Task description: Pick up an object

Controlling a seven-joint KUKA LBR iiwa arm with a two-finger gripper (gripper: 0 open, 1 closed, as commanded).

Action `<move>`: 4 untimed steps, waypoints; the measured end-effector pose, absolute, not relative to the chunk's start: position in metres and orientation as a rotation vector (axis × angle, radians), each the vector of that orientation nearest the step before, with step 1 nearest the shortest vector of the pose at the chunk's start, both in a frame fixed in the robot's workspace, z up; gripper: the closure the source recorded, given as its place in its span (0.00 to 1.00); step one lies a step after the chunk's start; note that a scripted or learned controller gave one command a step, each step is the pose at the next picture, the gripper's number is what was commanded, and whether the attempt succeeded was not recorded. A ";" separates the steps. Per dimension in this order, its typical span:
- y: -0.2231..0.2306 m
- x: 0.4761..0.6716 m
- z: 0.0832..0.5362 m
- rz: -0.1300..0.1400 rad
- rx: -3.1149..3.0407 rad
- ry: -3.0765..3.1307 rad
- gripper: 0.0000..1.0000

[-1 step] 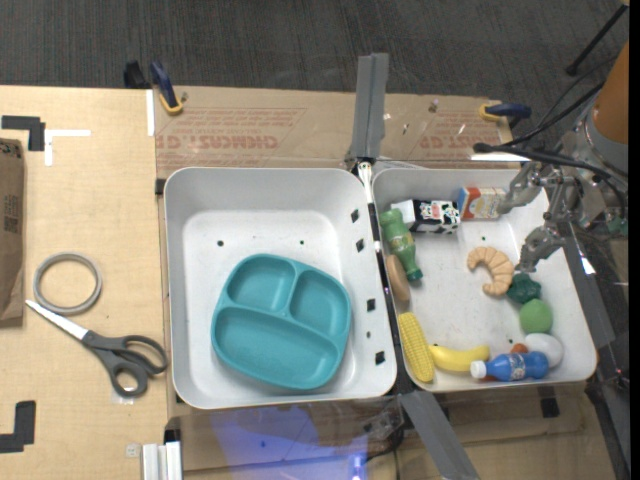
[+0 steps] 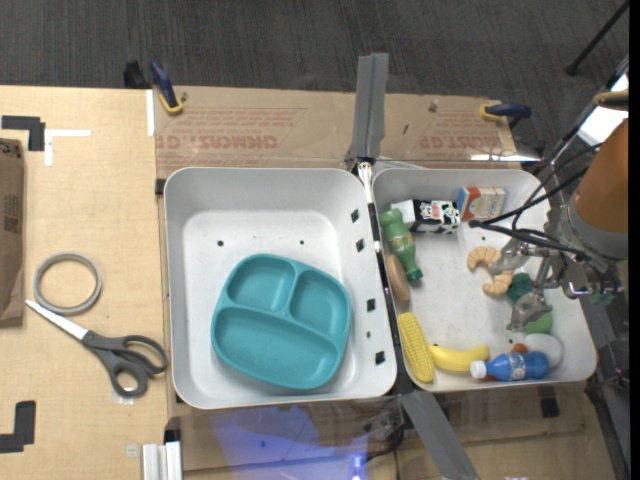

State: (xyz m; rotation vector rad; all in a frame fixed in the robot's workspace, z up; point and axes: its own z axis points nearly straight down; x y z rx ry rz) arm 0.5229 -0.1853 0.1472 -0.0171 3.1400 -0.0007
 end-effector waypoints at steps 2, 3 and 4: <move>-0.182 0.585 0.093 -0.002 -0.075 3.136 0.00; -0.211 0.537 0.093 -0.002 -0.127 3.136 0.00; -0.203 0.557 0.093 -0.001 -0.034 3.136 0.00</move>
